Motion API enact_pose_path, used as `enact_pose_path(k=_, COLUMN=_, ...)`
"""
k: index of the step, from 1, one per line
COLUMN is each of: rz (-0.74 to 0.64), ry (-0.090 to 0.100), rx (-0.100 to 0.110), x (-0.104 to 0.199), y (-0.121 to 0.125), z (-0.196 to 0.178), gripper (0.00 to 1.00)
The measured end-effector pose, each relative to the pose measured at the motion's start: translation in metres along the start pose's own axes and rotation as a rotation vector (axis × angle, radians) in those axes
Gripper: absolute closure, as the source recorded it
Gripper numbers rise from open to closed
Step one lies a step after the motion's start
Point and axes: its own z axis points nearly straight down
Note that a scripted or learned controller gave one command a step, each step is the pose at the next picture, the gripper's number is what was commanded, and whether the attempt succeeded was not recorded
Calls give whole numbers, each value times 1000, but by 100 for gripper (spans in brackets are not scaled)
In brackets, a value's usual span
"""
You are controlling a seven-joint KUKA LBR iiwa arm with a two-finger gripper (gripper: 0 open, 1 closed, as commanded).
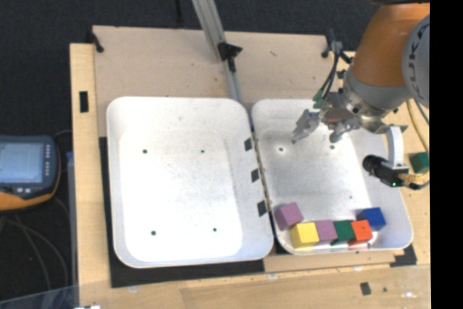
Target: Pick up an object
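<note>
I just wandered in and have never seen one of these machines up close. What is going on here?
A grey and orange robot arm reaches in from the right over the right-hand white bin. Its tool hangs above the far part of that bin, open and holding nothing. The things it could pick up are small coloured blocks huddled along the bin's near edge: two purple, one yellow, one green, one orange and one blue. The left bin sits beside it.

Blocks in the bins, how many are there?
6, all along the near edge of the right bin: purple block, yellow block, second purple block, green block, orange block, blue block. Others may hide behind them.
</note>
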Motion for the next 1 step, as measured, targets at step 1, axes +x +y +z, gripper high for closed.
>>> enact_pose_path(k=1, rz=-1, ry=-7, rx=-9, x=-80, y=23, z=-89, gripper=0)
